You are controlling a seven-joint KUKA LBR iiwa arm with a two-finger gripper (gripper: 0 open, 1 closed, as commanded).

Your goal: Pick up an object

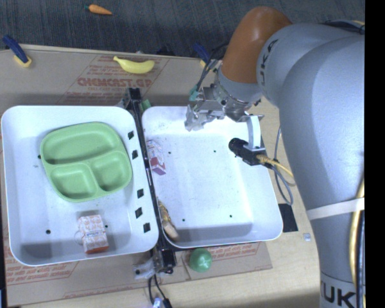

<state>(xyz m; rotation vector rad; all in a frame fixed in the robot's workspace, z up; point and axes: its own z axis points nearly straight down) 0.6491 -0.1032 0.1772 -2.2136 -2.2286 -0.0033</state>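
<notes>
Camera view, left to right: left bin holds a green divided plate and a small carton; a packet lies at the right bin's left wall; the gripper hangs at frame centre-top, grip state unclear.

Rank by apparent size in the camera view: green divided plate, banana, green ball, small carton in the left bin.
1. green divided plate
2. banana and small carton: look alike, unranked
3. green ball
</notes>
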